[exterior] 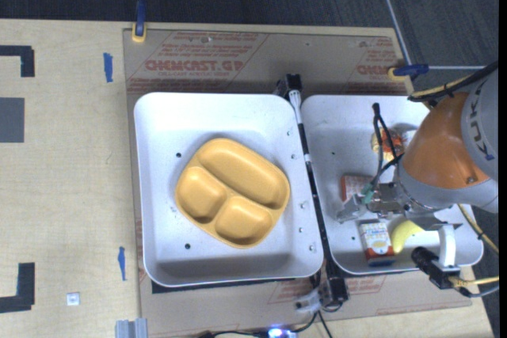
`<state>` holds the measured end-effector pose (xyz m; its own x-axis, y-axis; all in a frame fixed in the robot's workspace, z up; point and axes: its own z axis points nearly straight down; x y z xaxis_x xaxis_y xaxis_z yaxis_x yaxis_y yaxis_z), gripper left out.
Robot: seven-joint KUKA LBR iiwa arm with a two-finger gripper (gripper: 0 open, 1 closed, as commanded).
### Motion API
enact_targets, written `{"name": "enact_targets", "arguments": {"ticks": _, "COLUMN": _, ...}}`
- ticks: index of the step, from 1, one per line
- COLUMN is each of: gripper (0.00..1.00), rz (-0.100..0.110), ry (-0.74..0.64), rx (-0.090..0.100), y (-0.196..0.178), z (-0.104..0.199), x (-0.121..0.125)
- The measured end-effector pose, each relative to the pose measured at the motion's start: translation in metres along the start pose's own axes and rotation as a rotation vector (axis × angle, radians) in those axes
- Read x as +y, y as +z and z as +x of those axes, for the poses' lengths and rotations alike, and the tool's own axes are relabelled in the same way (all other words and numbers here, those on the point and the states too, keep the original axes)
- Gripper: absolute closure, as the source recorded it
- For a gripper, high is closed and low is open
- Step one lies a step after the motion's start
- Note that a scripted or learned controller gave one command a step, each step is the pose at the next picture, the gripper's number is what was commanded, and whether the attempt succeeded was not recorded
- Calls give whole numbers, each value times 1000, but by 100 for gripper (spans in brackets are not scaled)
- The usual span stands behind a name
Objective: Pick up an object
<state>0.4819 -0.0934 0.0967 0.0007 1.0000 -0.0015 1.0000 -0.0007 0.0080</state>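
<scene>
In the right bin [337,131] lie several small things. A red and white packet [352,186] sits near the middle, and an orange item [386,143] lies further back, partly behind a black cable. A small red and yellow box [375,240] rests near the front wall, with a yellow rounded object [405,233] beside it on the right. My gripper [366,200] is low over this bin, between the red and white packet and the small box. Nothing shows between its tips, and the wrist hides much of it.
The left bin [158,123] holds a large yellow three-compartment dish [231,190]. The grey and orange arm [447,154] covers the right side of the right bin. A dividing rail [305,162] runs between the two bins.
</scene>
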Motion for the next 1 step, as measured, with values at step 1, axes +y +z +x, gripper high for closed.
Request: {"name": "enact_targets", "arguments": {"ticks": 1, "gripper": 100, "rz": -4, "ry": 0, "rx": -1, "y": -10, "z": 0, "x": 1}}
